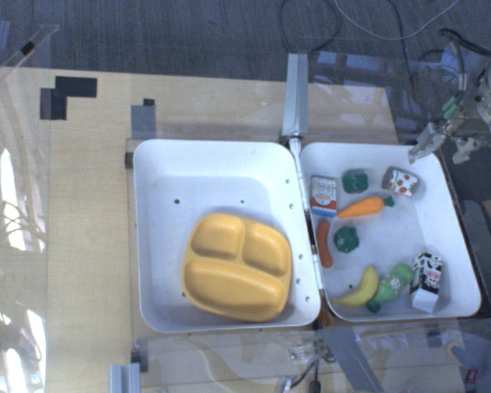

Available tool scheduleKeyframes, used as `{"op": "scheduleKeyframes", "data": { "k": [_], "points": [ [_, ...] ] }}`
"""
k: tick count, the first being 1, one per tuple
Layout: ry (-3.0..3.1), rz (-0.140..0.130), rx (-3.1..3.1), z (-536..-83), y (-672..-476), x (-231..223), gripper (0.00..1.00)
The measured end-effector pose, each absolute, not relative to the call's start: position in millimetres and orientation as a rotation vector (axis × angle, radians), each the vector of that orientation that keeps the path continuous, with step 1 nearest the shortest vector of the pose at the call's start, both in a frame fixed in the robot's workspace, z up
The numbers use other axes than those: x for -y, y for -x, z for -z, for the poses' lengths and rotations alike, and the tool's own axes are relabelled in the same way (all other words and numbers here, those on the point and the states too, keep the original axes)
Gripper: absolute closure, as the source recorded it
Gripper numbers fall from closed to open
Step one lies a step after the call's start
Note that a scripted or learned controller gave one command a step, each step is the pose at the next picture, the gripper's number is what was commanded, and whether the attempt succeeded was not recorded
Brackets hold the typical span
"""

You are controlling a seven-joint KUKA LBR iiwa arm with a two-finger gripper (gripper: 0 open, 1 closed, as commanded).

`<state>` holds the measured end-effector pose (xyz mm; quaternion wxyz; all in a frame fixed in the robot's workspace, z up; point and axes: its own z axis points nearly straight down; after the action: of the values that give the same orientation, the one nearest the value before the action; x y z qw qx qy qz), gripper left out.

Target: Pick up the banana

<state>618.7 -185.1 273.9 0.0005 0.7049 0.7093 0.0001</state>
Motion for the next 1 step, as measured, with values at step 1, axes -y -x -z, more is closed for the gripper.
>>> {"op": "scheduleKeyframes", "data": {
  "k": [1],
  "points": [
    [-2.174,0.001,-2.27,-167.4,-546.4,144.5,0.0]
  ]
}}
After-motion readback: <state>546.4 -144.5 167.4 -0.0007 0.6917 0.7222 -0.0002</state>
